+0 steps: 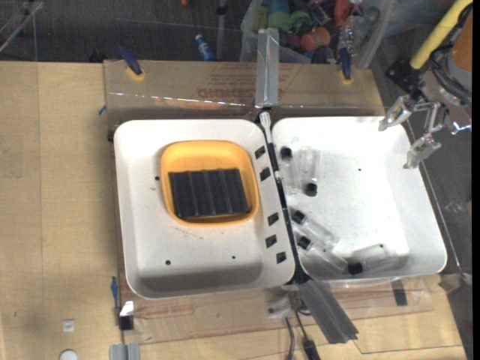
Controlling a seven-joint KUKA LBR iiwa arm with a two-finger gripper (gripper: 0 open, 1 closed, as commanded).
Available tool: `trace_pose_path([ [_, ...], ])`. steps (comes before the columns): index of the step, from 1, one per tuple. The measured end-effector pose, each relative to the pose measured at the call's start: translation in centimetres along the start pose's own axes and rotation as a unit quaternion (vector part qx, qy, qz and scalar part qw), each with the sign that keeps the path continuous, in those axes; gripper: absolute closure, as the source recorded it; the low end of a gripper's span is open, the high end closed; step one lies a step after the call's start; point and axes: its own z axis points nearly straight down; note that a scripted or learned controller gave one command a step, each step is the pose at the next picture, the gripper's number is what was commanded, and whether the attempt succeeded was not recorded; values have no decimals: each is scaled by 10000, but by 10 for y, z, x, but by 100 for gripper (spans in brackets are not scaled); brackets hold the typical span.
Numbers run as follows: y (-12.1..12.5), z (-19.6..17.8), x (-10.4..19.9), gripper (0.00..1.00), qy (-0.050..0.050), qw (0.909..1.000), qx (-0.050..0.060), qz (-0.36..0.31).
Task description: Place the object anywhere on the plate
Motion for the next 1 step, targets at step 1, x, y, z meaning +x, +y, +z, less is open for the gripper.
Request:
trace_pose_path([
  [1, 1, -19, -1, 0, -3, 9912, -3, -1322],
])
